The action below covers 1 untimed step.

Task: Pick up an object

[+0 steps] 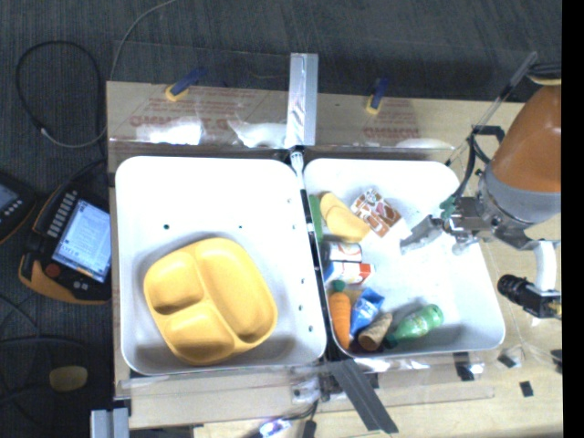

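Note:
The right bin (474, 286) holds a cluster of items along its left side. From back to front these are a yellow banana-like piece (342, 219), a brown and white snack packet (376, 210), a white and red carton (348, 268), an orange carrot (339, 318), a blue packet (366, 307), a brown-capped item (374, 333) and a green bottle (416, 323). My gripper (422, 234) hangs over the middle of the right bin. It is right of the snack packet and above the green bottle, and I see nothing in it.
The left bin (137, 190) holds a yellow divided plate (209, 297). A metal divider post (302, 99) stands behind where the bins meet. The arm's orange band (543, 144) and grey wrist cover the right bin's right rim. A handheld pendant (75, 243) lies to the left on the floor.

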Available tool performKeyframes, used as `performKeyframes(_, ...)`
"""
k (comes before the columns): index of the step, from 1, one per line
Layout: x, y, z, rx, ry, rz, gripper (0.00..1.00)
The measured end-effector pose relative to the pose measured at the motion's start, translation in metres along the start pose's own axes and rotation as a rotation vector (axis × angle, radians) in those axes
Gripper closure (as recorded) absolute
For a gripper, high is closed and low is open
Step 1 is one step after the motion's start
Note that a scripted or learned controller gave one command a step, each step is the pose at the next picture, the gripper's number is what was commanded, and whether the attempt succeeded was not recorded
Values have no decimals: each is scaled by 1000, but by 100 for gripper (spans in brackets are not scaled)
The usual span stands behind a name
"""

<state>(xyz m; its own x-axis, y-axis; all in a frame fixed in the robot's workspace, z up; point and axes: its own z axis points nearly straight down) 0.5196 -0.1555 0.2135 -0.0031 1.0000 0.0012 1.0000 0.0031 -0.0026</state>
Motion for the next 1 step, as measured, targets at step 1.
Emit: performKeyframes(1,0,75,123,-15,-7,48,0)
